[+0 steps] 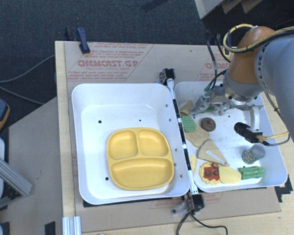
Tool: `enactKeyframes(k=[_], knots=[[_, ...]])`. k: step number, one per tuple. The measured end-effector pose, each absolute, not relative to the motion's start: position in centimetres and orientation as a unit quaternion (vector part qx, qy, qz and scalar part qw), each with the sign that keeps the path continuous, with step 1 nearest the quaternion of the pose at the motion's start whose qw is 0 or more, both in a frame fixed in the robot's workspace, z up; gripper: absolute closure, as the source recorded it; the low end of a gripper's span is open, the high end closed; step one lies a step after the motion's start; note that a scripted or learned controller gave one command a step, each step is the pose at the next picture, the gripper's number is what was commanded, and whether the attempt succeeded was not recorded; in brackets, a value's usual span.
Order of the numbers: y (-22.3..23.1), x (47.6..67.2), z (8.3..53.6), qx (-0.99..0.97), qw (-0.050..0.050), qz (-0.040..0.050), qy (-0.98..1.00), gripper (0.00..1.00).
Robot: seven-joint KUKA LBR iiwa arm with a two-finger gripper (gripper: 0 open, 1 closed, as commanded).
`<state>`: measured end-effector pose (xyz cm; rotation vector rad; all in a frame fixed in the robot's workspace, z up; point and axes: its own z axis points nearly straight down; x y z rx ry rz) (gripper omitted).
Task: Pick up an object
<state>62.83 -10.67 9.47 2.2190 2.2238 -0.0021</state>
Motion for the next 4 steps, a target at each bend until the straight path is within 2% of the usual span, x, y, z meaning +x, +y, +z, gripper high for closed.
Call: enactKeyframes(k=[1, 2, 3, 4], knots=[[-10.5, 56.1, 8.7, 0.709, 0.001, 0.0014, 0.706, 0.0], [-9.5, 57.4, 8.7, 0.707, 0.004, 0.0008, 0.707, 0.0], [-9.4, 63.6, 8.7, 0.706, 0.003, 0.0014, 0.708, 0.0], [-10.7, 66.2, 8.2, 0.704, -0.014, -0.0082, 0.71, 0.0]])
